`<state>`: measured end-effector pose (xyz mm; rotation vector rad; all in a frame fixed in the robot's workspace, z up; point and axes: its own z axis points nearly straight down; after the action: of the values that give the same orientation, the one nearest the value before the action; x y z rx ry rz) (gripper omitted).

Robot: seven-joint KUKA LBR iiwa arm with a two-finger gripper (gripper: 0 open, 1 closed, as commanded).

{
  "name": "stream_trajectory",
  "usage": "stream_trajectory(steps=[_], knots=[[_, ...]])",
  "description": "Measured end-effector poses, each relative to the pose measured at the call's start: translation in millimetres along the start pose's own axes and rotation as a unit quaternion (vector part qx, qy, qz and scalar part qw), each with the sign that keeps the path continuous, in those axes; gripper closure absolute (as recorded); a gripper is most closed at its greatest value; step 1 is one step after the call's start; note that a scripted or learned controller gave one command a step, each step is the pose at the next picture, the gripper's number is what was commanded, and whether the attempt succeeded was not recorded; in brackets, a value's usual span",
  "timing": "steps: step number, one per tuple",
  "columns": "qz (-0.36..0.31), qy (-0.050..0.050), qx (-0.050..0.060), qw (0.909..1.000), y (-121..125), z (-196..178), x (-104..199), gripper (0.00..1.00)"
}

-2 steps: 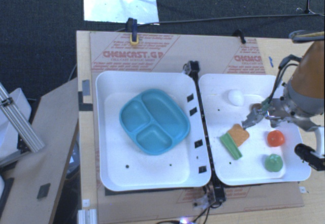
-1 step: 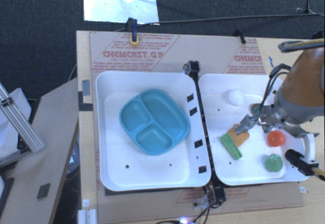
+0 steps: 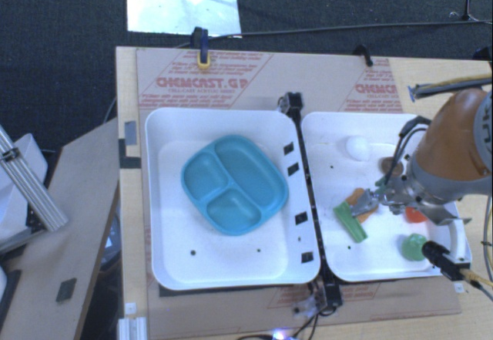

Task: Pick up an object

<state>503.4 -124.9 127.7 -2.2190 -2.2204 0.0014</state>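
The pincer (image 3: pixel 370 203) is low in the right bin (image 3: pixel 331 176), reaching in from the arm (image 3: pixel 454 153), and its tips are at the orange piece (image 3: pixel 355 196); I cannot tell whether they are spread or pressed together, because they are small and dark against the objects. Just below and a little left of the pincer lies a green stick-shaped piece (image 3: pixel 350 223), touching or almost touching the orange one. Above it, apart, is a white ball (image 3: pixel 357 147); to its right, near the wrist, are a red piece (image 3: pixel 416 215) and a green round piece (image 3: pixel 414 247). The left bin (image 3: pixel 166 176) with a blue divided plate (image 3: pixel 233 184) is well apart. The orange piece looks like light, stiff plastic, probably smooth and a bit slippery, so I would take it across its narrow middle.
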Motion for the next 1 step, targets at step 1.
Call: stream_trajectory(steps=[1], knots=[[0.0,0.0,-0.002,1.0,1.4,43.2,0.2,0.0]])
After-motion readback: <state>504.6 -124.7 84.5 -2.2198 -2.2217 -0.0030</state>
